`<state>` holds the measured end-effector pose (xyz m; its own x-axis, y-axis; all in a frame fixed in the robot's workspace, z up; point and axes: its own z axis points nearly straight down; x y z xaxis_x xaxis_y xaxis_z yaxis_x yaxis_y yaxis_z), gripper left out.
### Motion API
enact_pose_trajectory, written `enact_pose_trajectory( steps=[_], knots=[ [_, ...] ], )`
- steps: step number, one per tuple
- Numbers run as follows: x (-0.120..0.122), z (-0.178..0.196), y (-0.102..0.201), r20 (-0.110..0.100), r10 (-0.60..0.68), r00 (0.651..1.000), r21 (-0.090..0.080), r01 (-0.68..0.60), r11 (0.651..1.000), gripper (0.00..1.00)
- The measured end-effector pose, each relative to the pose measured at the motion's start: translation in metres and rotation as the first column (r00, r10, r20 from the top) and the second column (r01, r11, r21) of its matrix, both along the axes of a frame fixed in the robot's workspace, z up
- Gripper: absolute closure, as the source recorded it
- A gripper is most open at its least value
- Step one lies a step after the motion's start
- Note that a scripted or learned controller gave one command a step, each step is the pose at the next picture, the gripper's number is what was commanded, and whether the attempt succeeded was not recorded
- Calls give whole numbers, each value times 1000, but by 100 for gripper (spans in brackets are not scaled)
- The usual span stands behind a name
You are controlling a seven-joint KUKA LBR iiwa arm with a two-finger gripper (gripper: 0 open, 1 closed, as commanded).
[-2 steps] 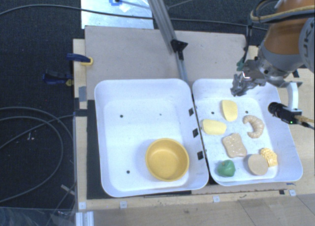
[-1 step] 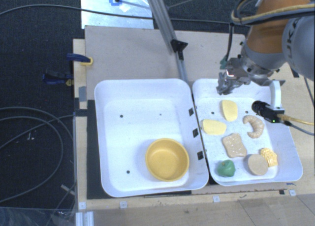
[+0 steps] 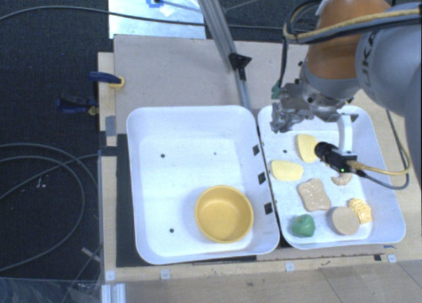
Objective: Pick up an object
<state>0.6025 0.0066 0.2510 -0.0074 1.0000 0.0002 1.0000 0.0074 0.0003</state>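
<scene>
The tool point(image 3: 285, 121) hovers at the right bin's point(image 3: 389, 232) far-left corner; I cannot tell its state. Nearest, a yellow slice point(image 3: 306, 147) lies flat: light, rigid, slippery; pinch across its edges.

Two bins side by side on the tabletop point(image 3: 171, 64)

The left bin point(image 3: 151, 163) holds a bowl point(image 3: 224, 213) in its near right part. The right bin point(image 3: 389, 222) holds a cracker point(image 3: 314, 195) in the middle, a round ball point(image 3: 303, 225) at its near left, and the claw point(image 3: 283, 122) over its far left corner.
</scene>
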Motion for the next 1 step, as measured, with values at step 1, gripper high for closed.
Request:
enact_pose_trajectory(
  steps=[1],
  knots=[
    [8,0,55,2,1,1000,0,-1,1000,100]
  ],
)
